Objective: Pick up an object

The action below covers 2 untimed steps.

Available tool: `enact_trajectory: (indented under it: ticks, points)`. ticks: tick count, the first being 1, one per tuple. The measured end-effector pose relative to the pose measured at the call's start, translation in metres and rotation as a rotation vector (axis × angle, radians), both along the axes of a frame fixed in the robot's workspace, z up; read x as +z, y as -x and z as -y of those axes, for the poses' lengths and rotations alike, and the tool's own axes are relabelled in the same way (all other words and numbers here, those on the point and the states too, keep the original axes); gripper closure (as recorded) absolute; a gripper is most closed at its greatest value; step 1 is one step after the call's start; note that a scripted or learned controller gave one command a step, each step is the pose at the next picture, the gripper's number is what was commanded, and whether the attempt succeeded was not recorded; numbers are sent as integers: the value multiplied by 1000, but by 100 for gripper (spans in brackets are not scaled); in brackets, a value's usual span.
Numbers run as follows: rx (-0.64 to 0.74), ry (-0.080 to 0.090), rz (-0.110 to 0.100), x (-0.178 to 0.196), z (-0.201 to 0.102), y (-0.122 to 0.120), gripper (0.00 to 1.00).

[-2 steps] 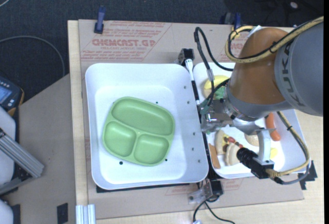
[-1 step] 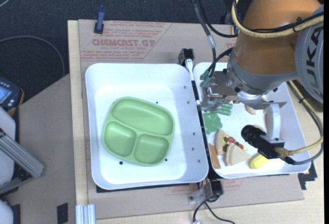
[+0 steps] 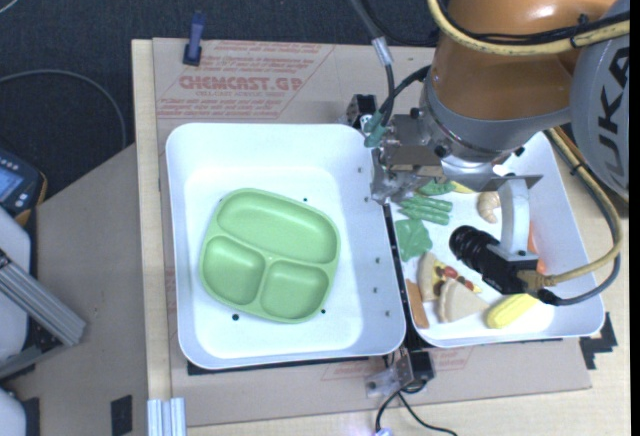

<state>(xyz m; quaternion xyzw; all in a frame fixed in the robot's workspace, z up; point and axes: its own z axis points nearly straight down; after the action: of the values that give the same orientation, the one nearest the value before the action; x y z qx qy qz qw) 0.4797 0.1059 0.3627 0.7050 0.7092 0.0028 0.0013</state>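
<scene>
Green toy pieces lie in the right bin; gripper just beside.

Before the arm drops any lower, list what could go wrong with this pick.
1. The gripper hangs close to the left wall of the right bin, so it might strike the rim on the way down.
2. The green pieces and tan slices lie crowded together; a grasp could catch two at once or just shove them aside.

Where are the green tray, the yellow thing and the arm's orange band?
Green tray [image 3: 275, 224], camera view, its large compartment.
Yellow thing [image 3: 510, 310], camera view, its middle.
Orange band [image 3: 520, 14], camera view, its top.
</scene>
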Motion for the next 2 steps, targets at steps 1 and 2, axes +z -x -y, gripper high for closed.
enact_trajectory:
  ticks: [1, 2]
  points:
    - [-8, 6, -24, -165, -1, -11, 100]
    - [-4, -1, 4, -55, -6, 0, 100]
